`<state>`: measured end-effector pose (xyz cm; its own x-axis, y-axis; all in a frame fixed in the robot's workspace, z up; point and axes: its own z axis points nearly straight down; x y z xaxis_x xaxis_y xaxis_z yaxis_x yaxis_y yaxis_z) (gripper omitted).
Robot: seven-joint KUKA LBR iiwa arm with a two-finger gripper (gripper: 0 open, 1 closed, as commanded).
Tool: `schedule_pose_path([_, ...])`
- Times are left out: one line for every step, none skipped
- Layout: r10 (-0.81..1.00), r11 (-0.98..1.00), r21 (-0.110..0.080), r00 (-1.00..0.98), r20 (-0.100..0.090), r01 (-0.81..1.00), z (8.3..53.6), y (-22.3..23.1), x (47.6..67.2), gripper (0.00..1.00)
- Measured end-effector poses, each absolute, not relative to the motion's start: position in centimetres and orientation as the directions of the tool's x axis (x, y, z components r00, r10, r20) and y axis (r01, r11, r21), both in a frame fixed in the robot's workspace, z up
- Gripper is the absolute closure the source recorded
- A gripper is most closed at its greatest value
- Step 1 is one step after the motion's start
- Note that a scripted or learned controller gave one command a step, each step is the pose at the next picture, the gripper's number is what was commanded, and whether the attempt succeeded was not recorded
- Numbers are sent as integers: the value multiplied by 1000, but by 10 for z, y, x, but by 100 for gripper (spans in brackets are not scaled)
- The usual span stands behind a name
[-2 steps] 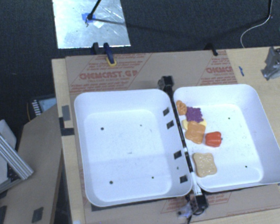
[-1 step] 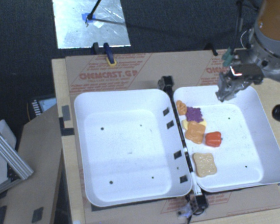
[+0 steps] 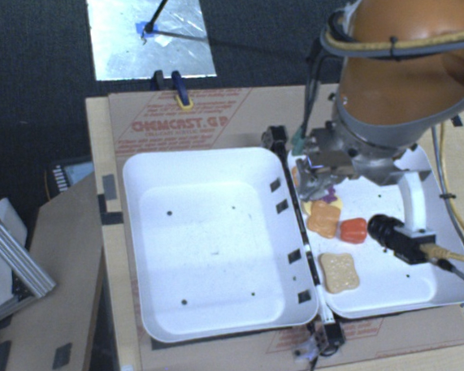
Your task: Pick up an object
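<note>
**Gripper low over the right bin's far-left corner**

My gripper (image 3: 320, 182) sits low in the right bin (image 3: 397, 285), close to that bin's left wall and towards its far end. My wrist housing covers it from above, so I cannot tell how far open it is, and I cannot tell whether it has hold of anything.

The things to pick all lie in the right bin, along its left side. A small purple object (image 3: 325, 190) is right at my gripper, partly hidden under it; whether the two touch I cannot tell. Just nearer the camera lies an orange block (image 3: 323, 220), with a bit of yellow (image 3: 332, 204) at its far edge. A smaller red piece (image 3: 353, 230) lies just beside the orange block, on its right. Nearer still, apart from both, a tan piece shaped like a slice of toast (image 3: 339, 271) lies flat on the bin floor.

The left bin (image 3: 213, 247) stands touching the right one, and black clips (image 3: 282, 207) run down the seam between them.

Both bins rest on a brown cardboard sheet (image 3: 233, 111) on the tabletop (image 3: 73, 318). Red print on the cardboard beyond the left bin reads "CHEMCAST GP". More red print shows at the near edge, too cut off to read. A blue clamp (image 3: 179, 84) grips the cardboard's far edge, and behind it lies a shiny foil sheet (image 3: 152, 33).
</note>
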<state>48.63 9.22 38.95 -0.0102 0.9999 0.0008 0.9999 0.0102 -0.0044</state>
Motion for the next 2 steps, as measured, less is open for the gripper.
schedule_pose_path([1000,10,13,-10,5,1000,496,144,494,100])
schedule_pose_path([1000,8,5,-8,1,1000,454,199,620,100])
